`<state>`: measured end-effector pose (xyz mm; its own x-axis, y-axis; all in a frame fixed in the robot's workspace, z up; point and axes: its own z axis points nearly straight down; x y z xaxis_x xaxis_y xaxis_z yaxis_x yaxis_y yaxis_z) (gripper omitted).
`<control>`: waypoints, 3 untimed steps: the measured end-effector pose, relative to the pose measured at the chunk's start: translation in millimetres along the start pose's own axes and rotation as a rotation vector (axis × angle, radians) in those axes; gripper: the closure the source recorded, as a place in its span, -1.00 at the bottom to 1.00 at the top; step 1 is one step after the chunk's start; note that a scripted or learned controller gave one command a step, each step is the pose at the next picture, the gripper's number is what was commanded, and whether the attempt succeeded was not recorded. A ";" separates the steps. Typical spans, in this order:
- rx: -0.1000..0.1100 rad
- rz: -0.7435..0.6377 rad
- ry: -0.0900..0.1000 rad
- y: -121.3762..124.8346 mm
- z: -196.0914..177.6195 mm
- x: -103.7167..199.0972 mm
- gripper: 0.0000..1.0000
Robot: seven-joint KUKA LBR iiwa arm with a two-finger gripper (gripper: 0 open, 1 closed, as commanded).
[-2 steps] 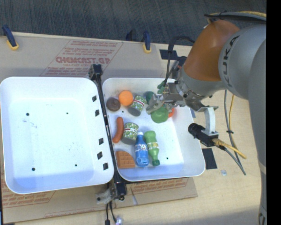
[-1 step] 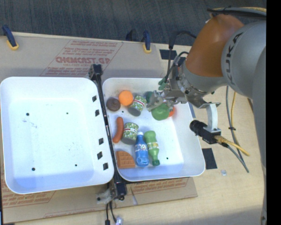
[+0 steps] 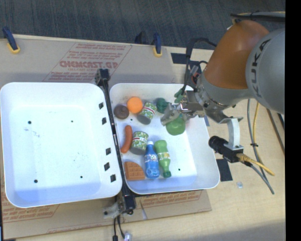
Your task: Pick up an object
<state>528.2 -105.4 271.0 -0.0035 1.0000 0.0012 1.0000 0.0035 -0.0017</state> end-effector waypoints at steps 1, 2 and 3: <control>0.001 -0.001 0.000 -21.2 -9.3 -28.1 1.00; -0.002 -0.003 -0.002 1.8 -3.7 -11.2 1.00; 0.002 -0.004 -0.001 25.3 27.4 34.9 1.00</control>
